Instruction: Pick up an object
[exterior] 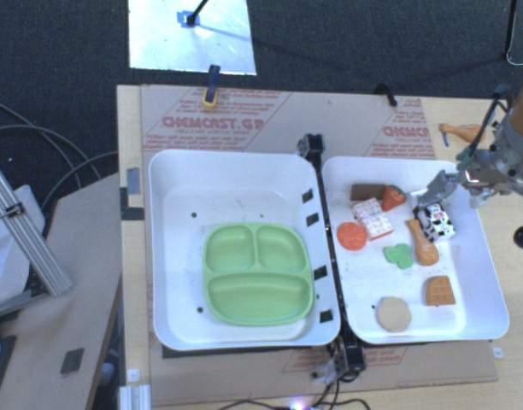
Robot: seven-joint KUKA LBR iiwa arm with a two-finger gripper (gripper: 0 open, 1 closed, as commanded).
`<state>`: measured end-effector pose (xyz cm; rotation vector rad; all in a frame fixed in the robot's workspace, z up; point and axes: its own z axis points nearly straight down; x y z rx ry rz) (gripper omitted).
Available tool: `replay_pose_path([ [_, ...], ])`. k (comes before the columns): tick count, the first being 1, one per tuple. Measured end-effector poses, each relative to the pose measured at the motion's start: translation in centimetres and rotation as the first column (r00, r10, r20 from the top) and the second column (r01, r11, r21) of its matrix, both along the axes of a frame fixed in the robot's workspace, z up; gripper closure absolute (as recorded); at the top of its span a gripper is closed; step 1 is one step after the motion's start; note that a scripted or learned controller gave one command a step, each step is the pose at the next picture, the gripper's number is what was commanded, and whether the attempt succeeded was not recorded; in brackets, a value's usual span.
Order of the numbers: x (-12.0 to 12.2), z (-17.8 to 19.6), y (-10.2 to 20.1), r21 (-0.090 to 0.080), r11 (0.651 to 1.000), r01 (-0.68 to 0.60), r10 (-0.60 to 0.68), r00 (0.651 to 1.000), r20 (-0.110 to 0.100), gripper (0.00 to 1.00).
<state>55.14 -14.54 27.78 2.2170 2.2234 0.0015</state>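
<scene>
Jaws [436, 200] low over the right bin's [488, 254] crowded top corner
You can't tell their opening; settle squarely on the black-and-white toy [436, 222], clear of the tan piece [422, 244]

Arm [514, 148]: grey casing, right edge of frame | band: orange, above wrist | gripper [437, 193]: grey metal fingers | cable: dark, thin, alongside wrist

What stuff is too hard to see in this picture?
- Gripper: too blurry in the camera view to tell what it is doing.
- Black-and-white toy: too small to identify.
- Arm: cut off by the right edge.
- Brown block: partly hidden behind the red toy.
</scene>
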Motion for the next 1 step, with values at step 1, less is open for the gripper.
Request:
replay_pose_path([
  [1,-5.97,-9.64,-4.89,0.002,1.000,0.008,-0.008,1.000,-0.009,0.00],
])
